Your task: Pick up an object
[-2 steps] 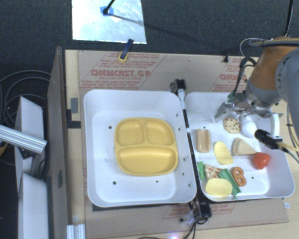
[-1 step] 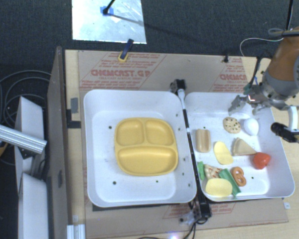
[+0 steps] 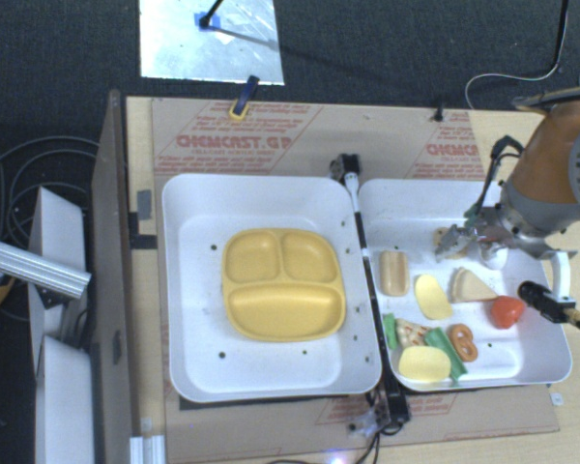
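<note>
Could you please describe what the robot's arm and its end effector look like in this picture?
The arm is bulky and rounded, grey with a broad orange band above the wrist. A thin black cable loops along its side. The end effector is a small cluster of grey metal parts, too blurred for finer detail.

Yellow divided plate [image 3: 282,284], white bins [image 3: 188,259], red tomato [image 3: 507,311], tan bread piece [image 3: 393,272], orange arm band [image 3: 553,153]

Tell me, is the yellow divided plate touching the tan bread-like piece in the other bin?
Apart. The camera view shows the yellow divided plate in the left bin and the tan piece in the right bin, the bins' rims between them.
</note>
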Controlling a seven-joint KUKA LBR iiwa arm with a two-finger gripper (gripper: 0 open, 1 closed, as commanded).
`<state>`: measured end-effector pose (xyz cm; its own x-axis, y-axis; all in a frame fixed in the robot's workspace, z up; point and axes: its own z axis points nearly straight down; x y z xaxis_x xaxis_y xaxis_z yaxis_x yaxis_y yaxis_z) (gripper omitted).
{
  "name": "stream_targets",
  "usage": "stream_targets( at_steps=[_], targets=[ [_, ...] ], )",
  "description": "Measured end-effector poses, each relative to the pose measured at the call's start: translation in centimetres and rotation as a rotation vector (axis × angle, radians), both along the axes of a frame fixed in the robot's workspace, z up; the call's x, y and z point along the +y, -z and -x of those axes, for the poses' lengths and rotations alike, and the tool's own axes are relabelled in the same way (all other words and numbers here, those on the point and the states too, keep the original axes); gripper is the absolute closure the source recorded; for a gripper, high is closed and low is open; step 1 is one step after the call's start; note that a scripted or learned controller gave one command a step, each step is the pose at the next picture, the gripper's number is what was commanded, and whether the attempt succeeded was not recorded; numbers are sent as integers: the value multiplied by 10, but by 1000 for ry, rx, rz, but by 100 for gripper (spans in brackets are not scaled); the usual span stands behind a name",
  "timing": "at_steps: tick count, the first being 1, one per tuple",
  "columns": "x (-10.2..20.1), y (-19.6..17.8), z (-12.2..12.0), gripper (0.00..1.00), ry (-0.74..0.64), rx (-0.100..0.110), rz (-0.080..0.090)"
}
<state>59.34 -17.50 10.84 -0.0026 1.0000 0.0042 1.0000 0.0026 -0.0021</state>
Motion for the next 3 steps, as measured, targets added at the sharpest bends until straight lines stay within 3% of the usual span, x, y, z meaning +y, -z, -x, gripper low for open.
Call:
stream_targets(
  at_steps=[1, 2, 3],
  targets=[
    [-21, 25, 77, 0, 7, 0, 4],
    [62, -27, -46, 0, -13, -19, 3],
    [-3, 10, -25, 0, 1, 0, -5]
  ],
)
